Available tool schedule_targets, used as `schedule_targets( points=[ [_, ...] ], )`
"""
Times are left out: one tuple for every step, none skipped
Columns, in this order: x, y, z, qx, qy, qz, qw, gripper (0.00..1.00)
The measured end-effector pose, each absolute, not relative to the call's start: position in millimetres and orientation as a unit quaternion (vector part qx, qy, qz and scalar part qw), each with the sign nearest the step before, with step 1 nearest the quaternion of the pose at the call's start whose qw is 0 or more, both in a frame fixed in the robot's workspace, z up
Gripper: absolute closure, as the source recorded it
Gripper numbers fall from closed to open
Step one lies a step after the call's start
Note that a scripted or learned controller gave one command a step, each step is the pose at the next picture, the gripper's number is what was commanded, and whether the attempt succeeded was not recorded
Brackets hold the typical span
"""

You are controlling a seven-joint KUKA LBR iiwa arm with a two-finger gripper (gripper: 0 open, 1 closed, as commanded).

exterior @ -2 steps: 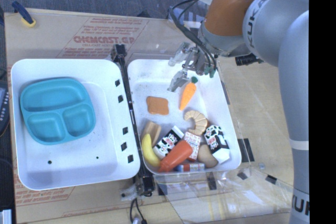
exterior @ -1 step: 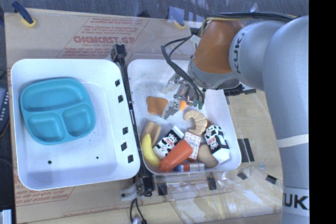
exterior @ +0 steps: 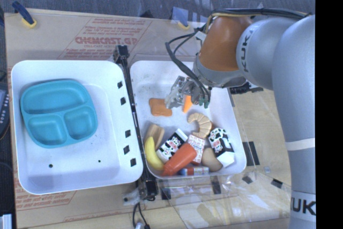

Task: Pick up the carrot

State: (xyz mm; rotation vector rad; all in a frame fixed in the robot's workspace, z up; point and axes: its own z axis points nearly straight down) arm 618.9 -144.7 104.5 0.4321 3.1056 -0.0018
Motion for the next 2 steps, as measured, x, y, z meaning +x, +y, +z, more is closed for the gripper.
schedule_targets(
  points=[
    [561.2,-152,165,0.289,0.957,-0.0002,0.001,1.0],
    [559.9,-78,206,0.375,0.927,0.0007,0.001,1.0]
  ],
)
